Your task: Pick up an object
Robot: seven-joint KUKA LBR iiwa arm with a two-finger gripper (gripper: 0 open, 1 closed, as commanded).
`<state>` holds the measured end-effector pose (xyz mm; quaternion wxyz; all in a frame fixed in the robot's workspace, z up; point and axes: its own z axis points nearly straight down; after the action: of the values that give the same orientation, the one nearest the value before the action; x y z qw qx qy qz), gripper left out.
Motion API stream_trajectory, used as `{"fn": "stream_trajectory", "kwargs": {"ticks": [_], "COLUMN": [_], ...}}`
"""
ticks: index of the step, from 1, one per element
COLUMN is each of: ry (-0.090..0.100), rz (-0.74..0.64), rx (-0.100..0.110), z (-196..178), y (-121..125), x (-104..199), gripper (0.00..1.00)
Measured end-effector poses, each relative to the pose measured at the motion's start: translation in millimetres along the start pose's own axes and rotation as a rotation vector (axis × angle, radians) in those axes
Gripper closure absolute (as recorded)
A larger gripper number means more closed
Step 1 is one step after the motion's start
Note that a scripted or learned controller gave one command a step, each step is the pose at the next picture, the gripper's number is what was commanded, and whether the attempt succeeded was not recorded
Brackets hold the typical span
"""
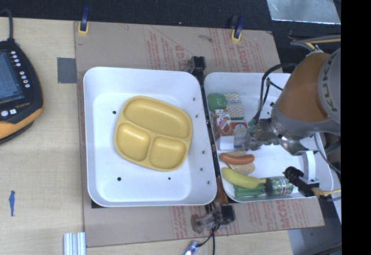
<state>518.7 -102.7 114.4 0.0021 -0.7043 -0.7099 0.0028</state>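
White plastic makes up both shallow bins, rounded at the corners and set side by side on a sheet of brown cardboard (174,42) that two clamps pin to the pale wooden bench (40,190). In the left white bin (101,187) lies a smooth, pale yellow plastic plate (153,132) divided into three compartments, alone and a little tilted against the bin's sides.

The right white bin (232,81) is crowded. Along its left wall sit a small green rounded piece (217,101), a printed carton with a checkered top (232,104), and a red-and-white printed packet (223,123) just below them. Toward the front wall lie a toy hot dog in a tan bun (237,160), a yellow toy banana (242,178) just beside it, and a green bottle with a printed label (269,188) lying on its side at the banana's end.

The grey arm with its orange band (304,94) reaches in from the right and covers much of that bin's right half. Its dark metal gripper (253,136) hangs low over the middle of the bin, near the packet and just above the hot dog; whether it is wide or narrow cannot be told, and nothing is seen held. Cables loop beside the wrist.

At the far left edge rests a black and orange handheld control pendant (14,94).
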Motion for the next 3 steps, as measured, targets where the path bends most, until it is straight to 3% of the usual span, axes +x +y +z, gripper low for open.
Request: {"fn": "stream_trajectory", "kwargs": {"ticks": [1, 2, 3], "ry": [0.000, 0.000, 0.001], "rz": [0.000, 0.002, -0.003], "rx": [0.000, -0.008, -0.007], "z": [0.0, 21.4, 11.0], "y": [0.0, -34.9, -34.1], "x": [0.0, 7.3, 6.8], "gripper": [0.00, 0.00, 1.00]}}
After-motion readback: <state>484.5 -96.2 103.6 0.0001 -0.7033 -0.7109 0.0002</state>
